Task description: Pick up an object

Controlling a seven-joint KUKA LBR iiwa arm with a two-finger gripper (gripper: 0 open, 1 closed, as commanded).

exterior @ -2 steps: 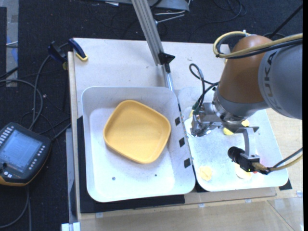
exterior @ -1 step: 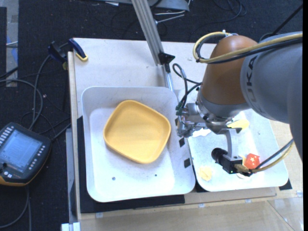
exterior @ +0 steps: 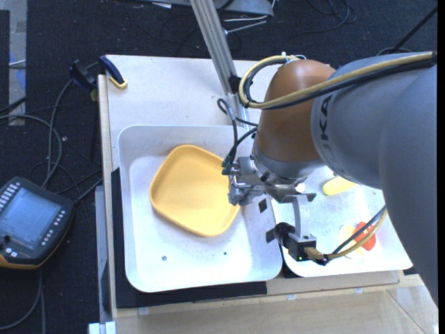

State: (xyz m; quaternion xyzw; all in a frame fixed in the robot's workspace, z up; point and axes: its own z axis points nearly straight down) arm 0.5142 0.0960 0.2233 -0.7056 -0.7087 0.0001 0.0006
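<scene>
The yellow plate (exterior: 195, 190) lies flat in the left bin (exterior: 139, 256), towards its far right part, its right edge close to the wall shared with the right bin (exterior: 389, 259). It is wide, shallow and thin-rimmed, so a good grasp probably means pinching the rim, one finger over the lip and one outside it, rather than pressing on the flat middle where nothing can be caught. The gripper (exterior: 240, 186) hangs at the plate's right edge, just above or touching the rim; which of the two cannot be made out. Whether the jaws are apart or together cannot be told either, since the wrist and cabling cover them, and no part of the plate is seen between them. Judging from this, the step in hand is the approach to the rim, and a straight, slow descent would keep the plate from skating towards the left. Further right, in the other bin, lie a small yellow object (exterior: 338, 185) and a red-orange object (exterior: 364, 236), both well apart from the plate. The bench (exterior: 167, 92) carries both bins.
</scene>
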